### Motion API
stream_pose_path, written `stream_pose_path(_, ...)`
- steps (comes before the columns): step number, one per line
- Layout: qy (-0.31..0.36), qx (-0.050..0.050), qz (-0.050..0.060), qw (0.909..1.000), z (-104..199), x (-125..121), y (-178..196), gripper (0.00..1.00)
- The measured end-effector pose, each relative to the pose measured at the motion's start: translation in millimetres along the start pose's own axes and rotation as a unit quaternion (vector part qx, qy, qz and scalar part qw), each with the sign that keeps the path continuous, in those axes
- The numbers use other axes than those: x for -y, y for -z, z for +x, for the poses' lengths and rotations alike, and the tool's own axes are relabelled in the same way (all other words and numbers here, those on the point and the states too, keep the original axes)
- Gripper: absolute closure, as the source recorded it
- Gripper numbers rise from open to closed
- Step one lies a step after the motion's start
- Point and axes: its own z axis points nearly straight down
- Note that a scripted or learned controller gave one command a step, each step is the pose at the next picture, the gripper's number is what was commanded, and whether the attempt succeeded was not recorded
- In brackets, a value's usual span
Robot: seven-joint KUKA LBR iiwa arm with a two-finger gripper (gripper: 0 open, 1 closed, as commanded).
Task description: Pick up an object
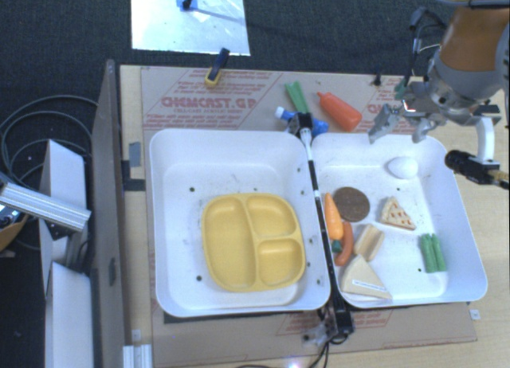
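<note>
My gripper [401, 127] hovers over the far edge of the right bin [462, 223], fingers spread open with nothing between them. A white egg [402, 167] lies just below it in the bin. Farther forward are a brown round disc [351, 203], a triangular pizza slice [396, 215], a green bean piece [433, 252], an orange carrot [332, 215], a tan bread piece [368, 241] and a pale cheese wedge [364, 279].
The left bin [179, 167] holds a yellow divided plate [253, 240]. Behind the bins on the cardboard lie an orange carrot toy [340, 111], a green stick [296, 97] and a blue clip [315, 127]. A black camera mount [474, 167] juts in at the right.
</note>
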Motion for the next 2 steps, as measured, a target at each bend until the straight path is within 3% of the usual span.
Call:
stream_pose_path(1, -0.004, -0.001, 0.007, 1.0000, -36, 67, -101, 0.00)
stream_pose_path(2, -0.001, 0.000, 0.000, 1.0000, 5, 63, -174, 0.00)
